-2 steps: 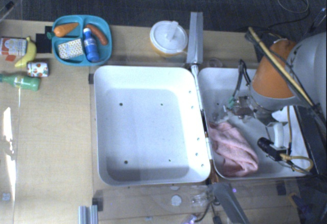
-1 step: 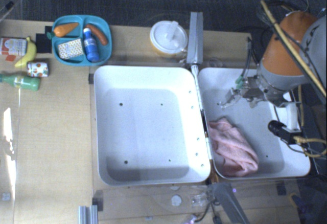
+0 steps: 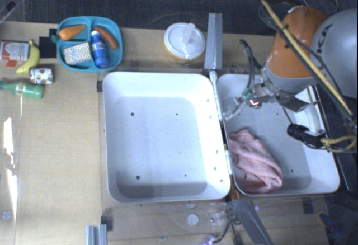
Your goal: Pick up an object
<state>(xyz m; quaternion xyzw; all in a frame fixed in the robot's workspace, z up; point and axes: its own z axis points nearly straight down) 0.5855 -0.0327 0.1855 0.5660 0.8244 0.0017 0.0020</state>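
Gripper [image 3: 246,101] first: we see it hanging low over the upper left part of the right bin [image 3: 319,179], close to the divider between the two bins, and we cannot tell its state, since the tip is a small cluttered shape against the white floor. Nothing visibly sits in it.

We take the pink cloth [image 3: 254,160] to be the only candidate for the pick; it lies crumpled in the lower left of the right bin, against the inner wall, below the gripper and apart from it. The left bin [image 3: 162,135] offers us nothing to take.

Our main worry is the cloth itself. Soft and heaped, it may give only a thin fold to pinch, and that fold could slide out as the arm rises. A descent where the tool hangs now would meet bare bin floor, so we need to shift toward the cloth before going down.

Because the cloth hugs the bin wall, a finger coming down on that side could strike the rim or the divider. A descent stopping too high would only brush the fabric and drag it further into the corner.
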